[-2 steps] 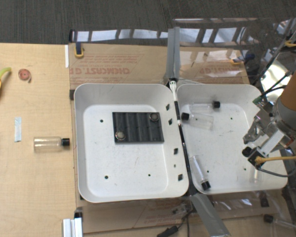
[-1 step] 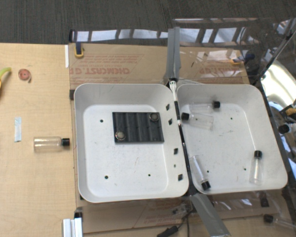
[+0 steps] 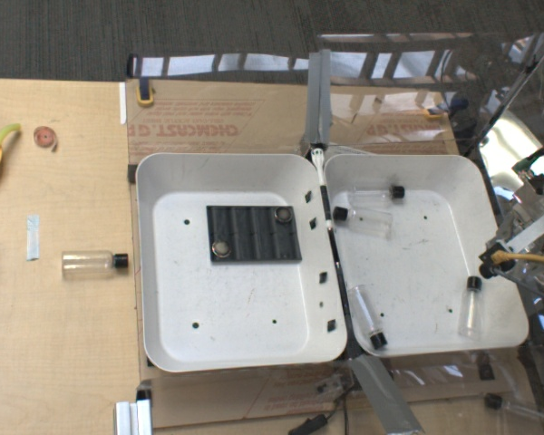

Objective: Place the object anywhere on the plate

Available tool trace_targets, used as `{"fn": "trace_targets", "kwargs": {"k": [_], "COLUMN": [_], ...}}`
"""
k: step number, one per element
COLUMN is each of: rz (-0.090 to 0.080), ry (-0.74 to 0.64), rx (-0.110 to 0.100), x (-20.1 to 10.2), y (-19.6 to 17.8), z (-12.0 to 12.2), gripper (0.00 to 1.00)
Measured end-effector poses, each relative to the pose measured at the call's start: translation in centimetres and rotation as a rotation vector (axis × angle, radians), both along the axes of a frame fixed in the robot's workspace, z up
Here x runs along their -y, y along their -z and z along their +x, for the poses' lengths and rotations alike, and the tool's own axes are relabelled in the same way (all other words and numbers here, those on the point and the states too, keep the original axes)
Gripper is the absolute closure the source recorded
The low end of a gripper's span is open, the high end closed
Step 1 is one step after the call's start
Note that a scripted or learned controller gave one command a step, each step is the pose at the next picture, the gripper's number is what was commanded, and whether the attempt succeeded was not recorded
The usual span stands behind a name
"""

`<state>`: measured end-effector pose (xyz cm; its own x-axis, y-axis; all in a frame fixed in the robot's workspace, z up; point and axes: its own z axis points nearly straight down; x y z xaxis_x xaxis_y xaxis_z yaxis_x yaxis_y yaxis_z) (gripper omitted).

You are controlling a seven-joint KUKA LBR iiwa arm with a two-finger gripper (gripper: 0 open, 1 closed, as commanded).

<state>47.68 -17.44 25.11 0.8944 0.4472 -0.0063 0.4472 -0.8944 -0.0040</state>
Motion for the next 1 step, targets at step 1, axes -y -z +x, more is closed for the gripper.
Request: {"fn": "trace_targets", "kwargs": {"k": [1], "rz": [-0.002], "ry": [0.070], "rx": [0.002], "x": [4.81], "y": [-5.10], "z": [2.87], "gripper": [1.00]}}
